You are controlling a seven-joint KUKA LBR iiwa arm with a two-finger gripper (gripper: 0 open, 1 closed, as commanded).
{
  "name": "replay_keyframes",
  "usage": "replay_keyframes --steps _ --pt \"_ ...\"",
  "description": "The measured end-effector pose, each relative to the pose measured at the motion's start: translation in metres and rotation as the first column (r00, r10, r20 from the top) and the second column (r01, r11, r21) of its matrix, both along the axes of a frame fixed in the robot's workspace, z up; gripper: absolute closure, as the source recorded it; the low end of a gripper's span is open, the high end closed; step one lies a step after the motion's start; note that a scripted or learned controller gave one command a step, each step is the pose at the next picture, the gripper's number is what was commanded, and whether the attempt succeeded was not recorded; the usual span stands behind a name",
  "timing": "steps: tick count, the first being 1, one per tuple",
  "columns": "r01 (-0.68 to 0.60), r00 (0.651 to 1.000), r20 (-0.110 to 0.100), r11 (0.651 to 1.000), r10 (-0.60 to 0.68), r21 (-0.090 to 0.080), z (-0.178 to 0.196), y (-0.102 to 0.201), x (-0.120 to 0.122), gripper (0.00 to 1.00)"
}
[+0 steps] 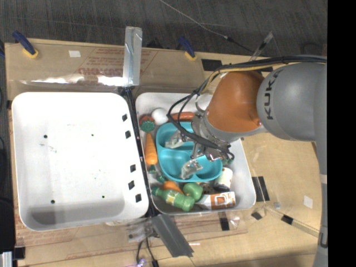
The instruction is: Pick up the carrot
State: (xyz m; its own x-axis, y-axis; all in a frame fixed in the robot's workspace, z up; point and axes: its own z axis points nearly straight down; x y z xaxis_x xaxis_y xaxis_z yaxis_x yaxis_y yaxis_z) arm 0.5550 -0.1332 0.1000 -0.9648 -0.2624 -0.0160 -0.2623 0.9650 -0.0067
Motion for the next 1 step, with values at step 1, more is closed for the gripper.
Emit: replay_keyframes --steps 1 --pt "0.08 0.996 0.05 0.997 -0.079 -0.014 0.0071 0.0222 -0.0397 0.0"
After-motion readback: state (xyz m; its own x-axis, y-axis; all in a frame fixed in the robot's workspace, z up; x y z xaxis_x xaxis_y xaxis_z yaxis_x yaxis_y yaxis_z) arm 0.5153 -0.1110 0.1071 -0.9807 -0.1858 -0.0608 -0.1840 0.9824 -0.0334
